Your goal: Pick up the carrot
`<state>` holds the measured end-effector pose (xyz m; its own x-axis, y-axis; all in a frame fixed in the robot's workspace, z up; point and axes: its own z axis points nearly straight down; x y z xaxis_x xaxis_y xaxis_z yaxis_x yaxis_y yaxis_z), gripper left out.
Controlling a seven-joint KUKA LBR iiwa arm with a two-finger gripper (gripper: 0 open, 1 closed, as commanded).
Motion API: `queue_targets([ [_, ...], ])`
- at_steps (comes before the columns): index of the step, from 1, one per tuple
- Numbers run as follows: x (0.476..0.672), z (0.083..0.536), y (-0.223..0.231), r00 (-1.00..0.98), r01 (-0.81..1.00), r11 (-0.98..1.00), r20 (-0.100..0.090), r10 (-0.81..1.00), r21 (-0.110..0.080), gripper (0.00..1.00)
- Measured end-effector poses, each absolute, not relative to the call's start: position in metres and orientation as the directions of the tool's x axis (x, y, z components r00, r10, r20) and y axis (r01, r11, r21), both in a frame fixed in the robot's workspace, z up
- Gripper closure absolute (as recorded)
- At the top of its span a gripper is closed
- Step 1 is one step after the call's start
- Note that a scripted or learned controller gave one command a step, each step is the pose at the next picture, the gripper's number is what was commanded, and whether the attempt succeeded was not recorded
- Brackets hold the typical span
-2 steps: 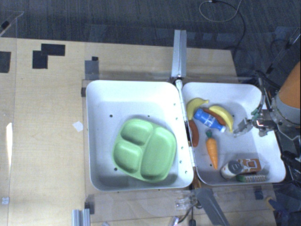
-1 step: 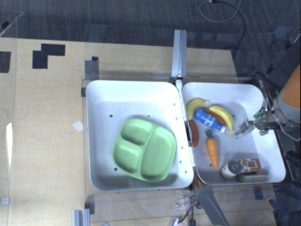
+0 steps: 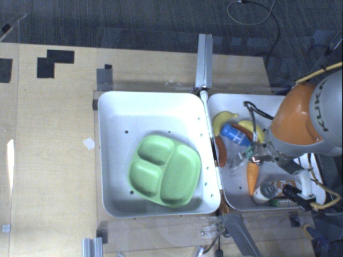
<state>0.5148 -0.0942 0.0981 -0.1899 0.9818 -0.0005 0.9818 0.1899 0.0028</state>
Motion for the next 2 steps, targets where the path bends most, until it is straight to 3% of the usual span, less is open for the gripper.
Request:
queue_targets([
  [1,0.517,0.109,-0.094,-0.191,0.982,0.191,-0.003,0.982,0.009,1.00],
  [2,0.488,0.216,-0.042,0.024,1.000,-0.024,0.000,1.000,0.005,1.00],
])
